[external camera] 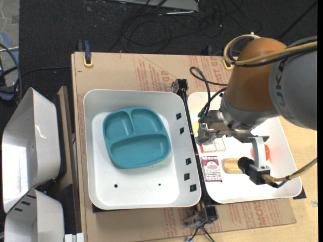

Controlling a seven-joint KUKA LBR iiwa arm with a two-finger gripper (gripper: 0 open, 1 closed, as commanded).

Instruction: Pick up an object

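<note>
Grip width cannot be told, the gripper (206, 130) being masked by the wrist low over the right bin (287, 185), where a printed packet (211, 168), a tan roll (230, 166) and a red item (266, 153) are seen lying loose, so no pick is judged done yet.

bins: 2, white, shallow, left bin (96, 135), right bin (287, 185) | teal divided plates: 1 (136, 137), three compartments | small printed cards or packets: 2, upper (214, 146), lower (211, 169) | tan rounded pieces: 1 (231, 166) | red-orange items: 1 (266, 153), partly hidden | arms: 1 (262, 79)
</note>
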